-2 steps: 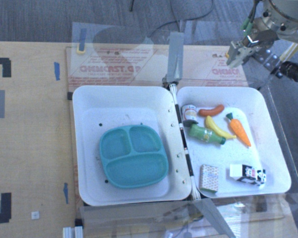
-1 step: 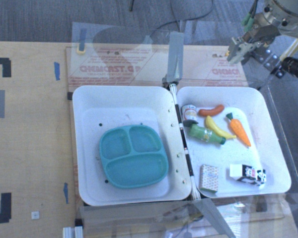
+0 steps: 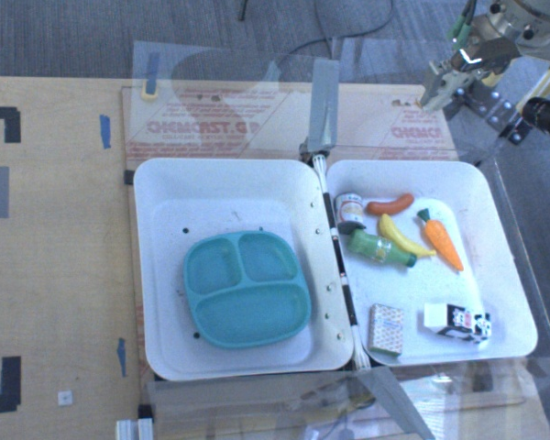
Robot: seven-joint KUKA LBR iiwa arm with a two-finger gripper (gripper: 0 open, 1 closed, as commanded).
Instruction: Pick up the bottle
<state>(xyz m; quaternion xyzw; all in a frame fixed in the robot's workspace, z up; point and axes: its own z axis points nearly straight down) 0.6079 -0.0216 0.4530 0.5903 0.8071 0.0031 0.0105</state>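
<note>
My hand point(image 3: 437, 88) hangs above worktop point(image 3: 55, 273), beyond far rim of right bin point(image 3: 511, 246), gripping nothing; how far open, cannot tell. Tray point(image 3: 247, 288) in left bin point(image 3: 165, 200), far down-left of hand. Bottle point(image 3: 379, 247) lies in right bin, well below hand, touching banana point(image 3: 402, 236).

Not much readable here tbh. There's faded red print on the clear sheet point(image 3: 257, 117) behind the bins, too washed out to make out for sure. The can point(image 3: 351, 210) and the small box point(image 3: 387, 328) have labels, but they're too tiny to read.
</note>
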